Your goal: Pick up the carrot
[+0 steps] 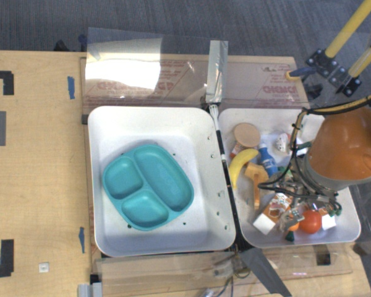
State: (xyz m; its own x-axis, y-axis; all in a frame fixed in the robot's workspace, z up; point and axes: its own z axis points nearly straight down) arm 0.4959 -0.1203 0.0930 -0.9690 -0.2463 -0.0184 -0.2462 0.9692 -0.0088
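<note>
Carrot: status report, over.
Gripper low in right bin, amid clutter. Carrot just left of it, below banana. Tomato, white block close by.

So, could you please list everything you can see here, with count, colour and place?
Bins: two, white, side by side on the bench.
Divided plate: one, teal, in the left bin.
Banana: one, yellow, right bin, near its left wall.
Round lid-like item: one, tan, right bin, far end.
Tomato-like item: one, red-orange, right bin, near end.
Other small toys: several, mixed colours, right bin; hard to identify.
Arm: one, orange band, over the right bin.
</note>
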